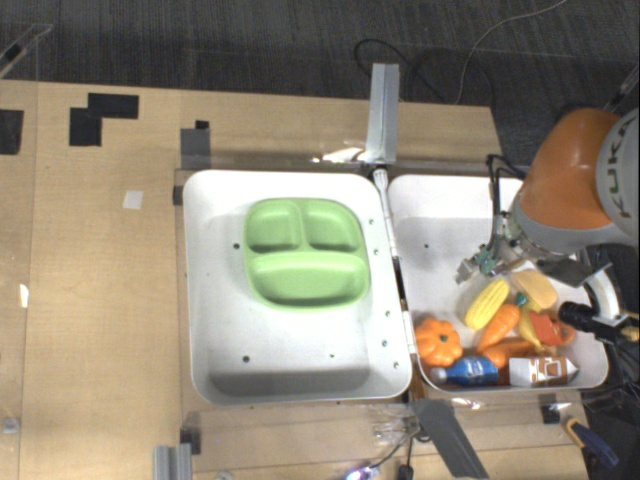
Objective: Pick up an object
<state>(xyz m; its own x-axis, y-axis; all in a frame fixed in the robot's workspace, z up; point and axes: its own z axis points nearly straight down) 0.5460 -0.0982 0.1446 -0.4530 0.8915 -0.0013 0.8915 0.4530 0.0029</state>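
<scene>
Objects for picking lie heaped in the near right corner of the right bin (440,213). The left bin (215,298) carries a green divided plate (305,251) at its centre. The arm (575,183) reaches in from the right over the right bin. Heap contents: toy corn cob (487,303), carrot (500,325), small pumpkin (438,341), blue bottle (470,372), white carton (540,372). The gripper (485,263) sits just above the corn cob; its opening cannot be determined, and no object is seen held.
</scene>
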